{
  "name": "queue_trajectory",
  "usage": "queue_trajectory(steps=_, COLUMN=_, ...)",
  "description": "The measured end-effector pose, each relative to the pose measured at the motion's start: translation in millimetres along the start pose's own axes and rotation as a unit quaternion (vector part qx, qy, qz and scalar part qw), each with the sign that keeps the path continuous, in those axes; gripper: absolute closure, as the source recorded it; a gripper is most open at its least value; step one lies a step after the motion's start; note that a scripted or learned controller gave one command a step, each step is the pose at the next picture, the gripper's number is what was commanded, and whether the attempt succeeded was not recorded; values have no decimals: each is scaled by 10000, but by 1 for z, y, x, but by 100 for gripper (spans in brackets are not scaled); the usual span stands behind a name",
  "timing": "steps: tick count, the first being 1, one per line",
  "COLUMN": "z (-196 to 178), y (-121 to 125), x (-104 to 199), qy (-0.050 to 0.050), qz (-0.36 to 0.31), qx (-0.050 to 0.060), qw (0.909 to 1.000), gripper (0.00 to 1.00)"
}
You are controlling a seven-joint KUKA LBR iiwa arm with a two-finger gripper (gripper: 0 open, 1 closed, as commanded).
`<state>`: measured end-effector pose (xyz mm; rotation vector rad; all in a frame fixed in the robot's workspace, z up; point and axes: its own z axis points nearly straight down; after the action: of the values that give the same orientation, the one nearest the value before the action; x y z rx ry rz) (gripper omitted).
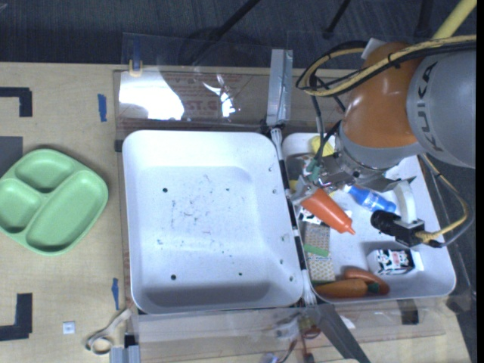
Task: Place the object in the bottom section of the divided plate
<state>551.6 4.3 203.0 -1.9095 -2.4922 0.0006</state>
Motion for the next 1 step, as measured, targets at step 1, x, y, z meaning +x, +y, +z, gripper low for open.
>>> queue_trajectory(steps=1, z=20, y=-37, x=51, qy=4, qz=2126, qx=17, qw=9771, gripper=100)
